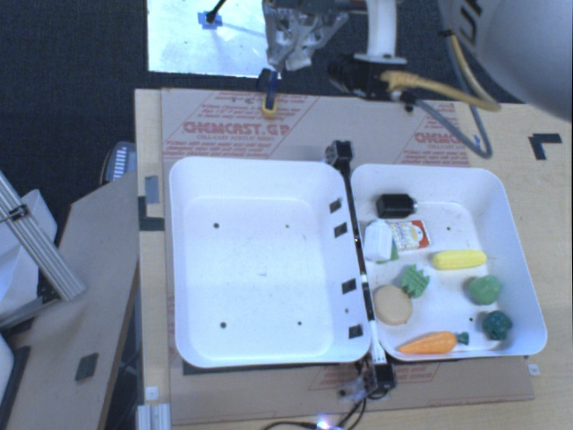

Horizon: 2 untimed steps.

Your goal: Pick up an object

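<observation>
The right bin (515, 240) holds several small objects: a black block (396, 205), a white packet (380, 240), a red-and-white card (411, 234), a yellow corn cob (459, 260), a green leafy piece (414, 280), a green ball (483, 289), a beige round bun (392, 305), an orange carrot (431, 342) and a dark green broccoli (497, 324). My gripper (292, 54) hangs high at the top of the view, beyond the far edge of the left bin (260, 258), well away from all the objects.
A small blue-and-yellow piece (269, 95) stands on the cardboard sheet (233, 124) just below the gripper. A black divider (351, 240) runs between the bins. Grey and yellow cables (439, 97) trail from the arm at the upper right.
</observation>
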{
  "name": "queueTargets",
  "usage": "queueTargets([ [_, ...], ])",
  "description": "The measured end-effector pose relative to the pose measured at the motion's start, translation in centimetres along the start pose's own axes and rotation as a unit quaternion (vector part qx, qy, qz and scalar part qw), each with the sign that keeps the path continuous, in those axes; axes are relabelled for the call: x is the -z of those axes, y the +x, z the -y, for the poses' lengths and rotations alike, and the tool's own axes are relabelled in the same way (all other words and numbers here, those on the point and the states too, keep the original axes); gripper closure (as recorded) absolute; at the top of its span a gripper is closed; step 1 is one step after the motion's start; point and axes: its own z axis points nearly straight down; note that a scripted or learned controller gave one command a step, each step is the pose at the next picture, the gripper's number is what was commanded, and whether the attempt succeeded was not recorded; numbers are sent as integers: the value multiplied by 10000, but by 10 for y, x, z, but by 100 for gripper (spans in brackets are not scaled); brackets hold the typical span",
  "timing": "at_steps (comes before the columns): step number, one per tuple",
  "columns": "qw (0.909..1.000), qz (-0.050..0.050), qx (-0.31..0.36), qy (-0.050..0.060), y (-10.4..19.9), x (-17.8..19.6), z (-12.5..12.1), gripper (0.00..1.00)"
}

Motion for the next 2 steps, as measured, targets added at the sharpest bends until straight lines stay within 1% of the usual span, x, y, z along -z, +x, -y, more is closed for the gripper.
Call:
queueTargets([
  [1,9998,69,-29,184,-5,-206,64,100],
  [2,9999,52,-35,136,-32,-277,103,100],
])
